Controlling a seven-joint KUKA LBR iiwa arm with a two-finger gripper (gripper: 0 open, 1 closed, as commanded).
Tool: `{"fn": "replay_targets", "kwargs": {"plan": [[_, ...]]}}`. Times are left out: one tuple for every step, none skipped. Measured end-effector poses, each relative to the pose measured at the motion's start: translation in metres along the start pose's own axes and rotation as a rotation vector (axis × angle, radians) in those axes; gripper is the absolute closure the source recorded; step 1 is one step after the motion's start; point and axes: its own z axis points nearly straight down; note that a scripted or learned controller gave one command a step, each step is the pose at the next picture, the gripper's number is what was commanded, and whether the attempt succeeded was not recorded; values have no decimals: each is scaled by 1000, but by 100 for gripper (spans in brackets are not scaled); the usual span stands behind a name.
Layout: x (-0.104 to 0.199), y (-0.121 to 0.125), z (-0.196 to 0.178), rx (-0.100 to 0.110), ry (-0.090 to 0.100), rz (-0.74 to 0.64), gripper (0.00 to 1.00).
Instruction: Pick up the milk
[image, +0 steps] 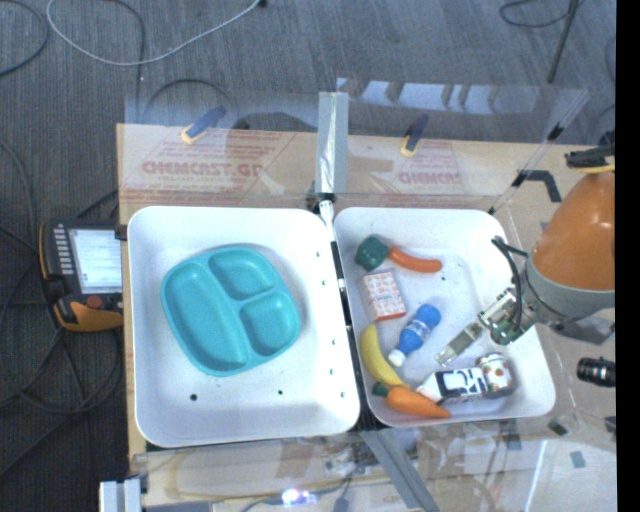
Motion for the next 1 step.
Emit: {"fn": "replay_targets", "kwargs": {"plan": [[-19, 33, -62, 0, -2, -24, 0]]}}
